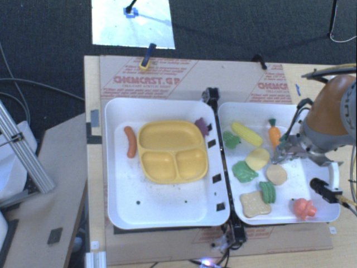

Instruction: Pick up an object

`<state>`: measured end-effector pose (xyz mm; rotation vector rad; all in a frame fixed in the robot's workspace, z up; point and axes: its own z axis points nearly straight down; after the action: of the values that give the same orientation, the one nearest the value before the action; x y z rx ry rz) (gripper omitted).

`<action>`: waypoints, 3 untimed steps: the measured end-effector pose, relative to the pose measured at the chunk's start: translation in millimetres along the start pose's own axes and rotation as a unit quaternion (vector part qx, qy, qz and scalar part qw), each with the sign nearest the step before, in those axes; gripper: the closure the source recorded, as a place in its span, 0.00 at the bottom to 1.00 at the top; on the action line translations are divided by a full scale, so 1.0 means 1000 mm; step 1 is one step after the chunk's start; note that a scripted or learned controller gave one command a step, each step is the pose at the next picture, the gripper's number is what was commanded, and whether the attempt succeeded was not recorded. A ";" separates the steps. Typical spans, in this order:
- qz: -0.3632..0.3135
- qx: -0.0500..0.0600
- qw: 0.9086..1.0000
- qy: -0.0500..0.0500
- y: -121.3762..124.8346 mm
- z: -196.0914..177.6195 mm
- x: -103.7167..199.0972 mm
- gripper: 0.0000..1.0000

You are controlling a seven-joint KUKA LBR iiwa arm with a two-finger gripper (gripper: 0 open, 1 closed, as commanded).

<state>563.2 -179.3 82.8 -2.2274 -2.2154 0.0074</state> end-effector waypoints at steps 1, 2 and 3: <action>-0.003 -0.002 1.000 0.002 0.002 -0.001 0.005 0.00; -0.002 -0.003 1.000 0.000 0.004 -0.016 -0.029 0.00; -0.003 -0.001 1.000 0.002 -0.019 -0.001 -0.027 0.00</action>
<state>543.6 -206.2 83.8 -2.2197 -2.2215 0.0009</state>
